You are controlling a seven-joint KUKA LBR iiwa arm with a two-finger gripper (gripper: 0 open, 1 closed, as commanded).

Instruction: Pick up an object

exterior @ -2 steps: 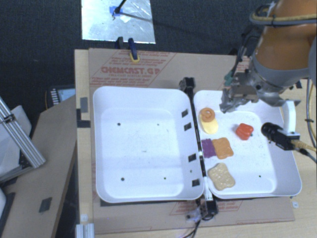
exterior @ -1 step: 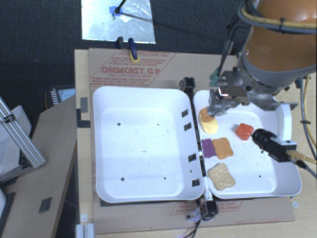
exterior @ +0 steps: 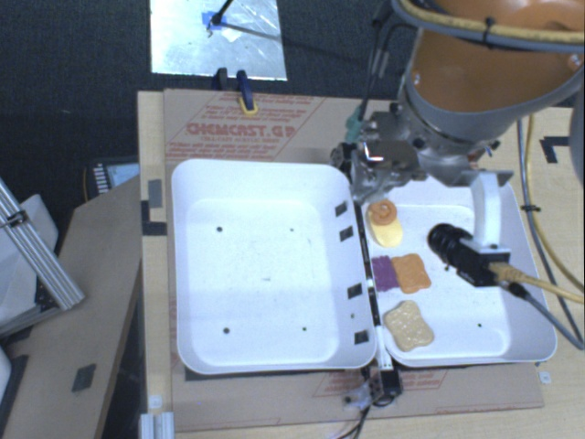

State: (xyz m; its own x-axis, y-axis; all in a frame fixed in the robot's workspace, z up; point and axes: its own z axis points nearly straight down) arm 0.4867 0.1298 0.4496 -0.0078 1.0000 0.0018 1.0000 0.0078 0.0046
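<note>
Two shallow white bins sit side by side on the table. The left bin fills the middle of the frame, and the right bin lies toward the lower right. All the loose objects are in the right bin, crowded against its left wall: a small orange ring-shaped piece sits at the top, touching a pale yellow piece just below it. Further down a purple piece lies against an orange-tan flat piece, and a pale cracker-like piece rests nearest the bottom edge.

The arm comes in from the upper right of the frame, its orange band large in view. The gripper hangs over the top left corner of the right bin, just above the ring-shaped piece. Whether it is open or closed cannot be told here, as the metal parts blur together and the wrist covers much of them. Nothing is visibly held.

By my reading, the approach step is in hand and no grasp has been made. The next move calls for settling straight down onto the ring or the yellow piece. The bin wall is close there, and the two pieces touch, so a clean grip on one alone looks hard.
</note>
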